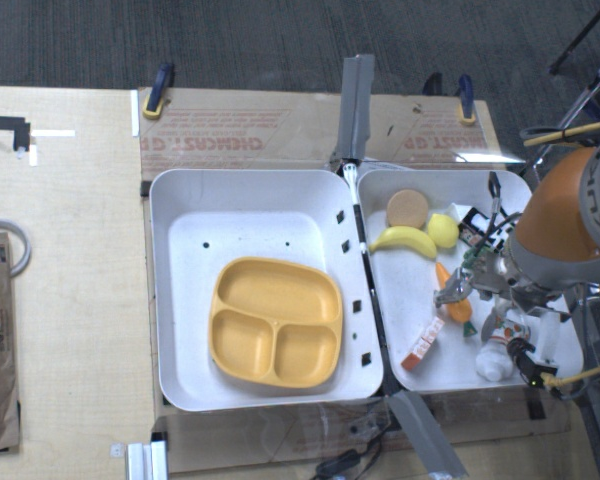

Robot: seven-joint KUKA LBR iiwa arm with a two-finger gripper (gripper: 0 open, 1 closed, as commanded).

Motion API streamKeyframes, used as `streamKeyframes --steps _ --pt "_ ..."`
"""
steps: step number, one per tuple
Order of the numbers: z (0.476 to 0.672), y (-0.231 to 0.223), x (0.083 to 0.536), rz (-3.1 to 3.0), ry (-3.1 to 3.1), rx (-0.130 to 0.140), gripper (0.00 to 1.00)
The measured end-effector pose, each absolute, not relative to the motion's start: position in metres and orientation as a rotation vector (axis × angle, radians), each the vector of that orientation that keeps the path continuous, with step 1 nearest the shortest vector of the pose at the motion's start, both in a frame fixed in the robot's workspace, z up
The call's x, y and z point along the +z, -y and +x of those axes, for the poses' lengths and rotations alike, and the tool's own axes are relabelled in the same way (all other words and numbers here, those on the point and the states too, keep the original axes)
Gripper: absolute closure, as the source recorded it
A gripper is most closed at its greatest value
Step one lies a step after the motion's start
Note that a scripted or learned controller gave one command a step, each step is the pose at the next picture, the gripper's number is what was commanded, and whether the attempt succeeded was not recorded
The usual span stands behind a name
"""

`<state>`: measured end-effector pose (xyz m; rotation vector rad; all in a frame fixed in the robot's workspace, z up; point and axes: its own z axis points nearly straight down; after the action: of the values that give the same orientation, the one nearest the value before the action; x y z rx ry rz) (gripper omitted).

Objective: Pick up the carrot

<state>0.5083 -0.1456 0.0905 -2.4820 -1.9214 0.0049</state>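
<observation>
On wooden bench (60, 268), white bins (170, 298)

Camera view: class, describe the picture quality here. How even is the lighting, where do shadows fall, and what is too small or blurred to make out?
Camera view: soft, even light with no harsh glare; the yellow plate is crisp in the left bin; faint shadows lie under the banana; around the gripper the carrot is partly covered, and small items nearby are too cluttered to identify.
</observation>
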Motion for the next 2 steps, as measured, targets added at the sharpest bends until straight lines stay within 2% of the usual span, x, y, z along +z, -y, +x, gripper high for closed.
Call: streamKeyframes --steps 1,2 --pt "0.5078 0.1458 0.0987 -2.483 1.917 0.007 1.0" --pt "0.5064 0.1446 0.0908 -2.486 1.916 0.004 1.0"
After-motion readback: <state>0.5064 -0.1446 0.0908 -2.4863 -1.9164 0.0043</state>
